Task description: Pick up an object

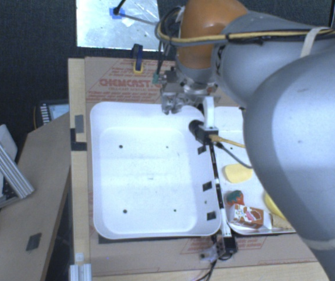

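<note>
The gripper (172,105) is hovering over the far rim of the left bin (106,174), finger state unclear to me, while the yellow piece (237,172) is lying beyond the divider (215,180) from it.

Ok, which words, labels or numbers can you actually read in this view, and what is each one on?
"CHEMCAST", red print on the brown board behind the left bin.
Smaller red print under it: too blurred to read.
Print on the red and white packet in the right bin: too small to read.
</note>
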Tool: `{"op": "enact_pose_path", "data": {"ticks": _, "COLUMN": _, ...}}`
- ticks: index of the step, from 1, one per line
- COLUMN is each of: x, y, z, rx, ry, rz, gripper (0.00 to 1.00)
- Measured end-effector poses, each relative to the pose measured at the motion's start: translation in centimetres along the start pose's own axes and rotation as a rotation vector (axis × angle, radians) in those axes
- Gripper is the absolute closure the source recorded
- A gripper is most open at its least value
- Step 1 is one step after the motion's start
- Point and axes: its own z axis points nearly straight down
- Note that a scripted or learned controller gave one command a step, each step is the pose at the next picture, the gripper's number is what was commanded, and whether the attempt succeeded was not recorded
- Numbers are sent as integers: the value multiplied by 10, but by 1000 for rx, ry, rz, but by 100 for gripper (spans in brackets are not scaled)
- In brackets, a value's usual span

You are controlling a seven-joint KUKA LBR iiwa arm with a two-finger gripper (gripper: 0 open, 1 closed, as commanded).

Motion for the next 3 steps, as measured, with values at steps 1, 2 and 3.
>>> {"op": "enact_pose_path", "data": {"ticks": 1, "x": 3, "y": -7, "z": 117, "rx": 17, "ry": -3, "rz": 6, "gripper": 100}}
{"op": "enact_pose_path", "data": {"ticks": 2, "x": 44, "y": -3, "z": 56, "rx": 5, "ry": 1, "rz": 4, "gripper": 100}}
{"op": "enact_pose_path", "data": {"ticks": 3, "x": 92, "y": -1, "z": -51, "rx": -2, "ry": 4, "rz": 2, "gripper": 100}}
